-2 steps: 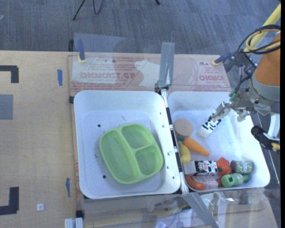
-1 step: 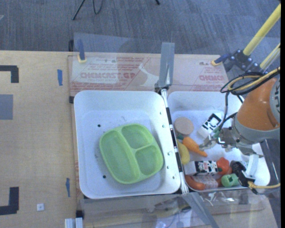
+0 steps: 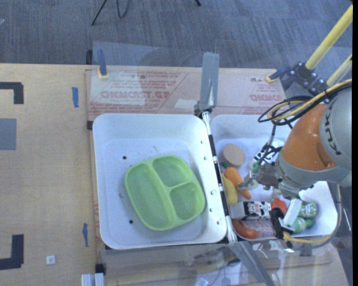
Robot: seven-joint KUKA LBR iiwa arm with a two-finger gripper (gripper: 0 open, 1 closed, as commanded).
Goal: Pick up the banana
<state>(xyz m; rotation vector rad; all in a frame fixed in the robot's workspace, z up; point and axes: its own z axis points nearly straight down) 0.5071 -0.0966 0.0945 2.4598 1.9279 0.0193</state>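
The gripper (image 3: 256, 177) hangs low in the right bin (image 3: 246, 127), and honestly I can't tell how it's set. The banana (image 3: 230, 192) (smooth yellow, stubby) lies just left of it, touching a glossy carrot (image 3: 235, 180). A ridged green plate (image 3: 164, 191) fills the left bin (image 3: 145, 131).

A robotics lab: a plywood table (image 3: 45, 167) marked with blue tape (image 3: 75, 96), two white bins (image 3: 106, 167), a tripod's legs (image 3: 112, 8) at twelve o'clock, yellow cabling (image 3: 330, 36) at two o'clock.
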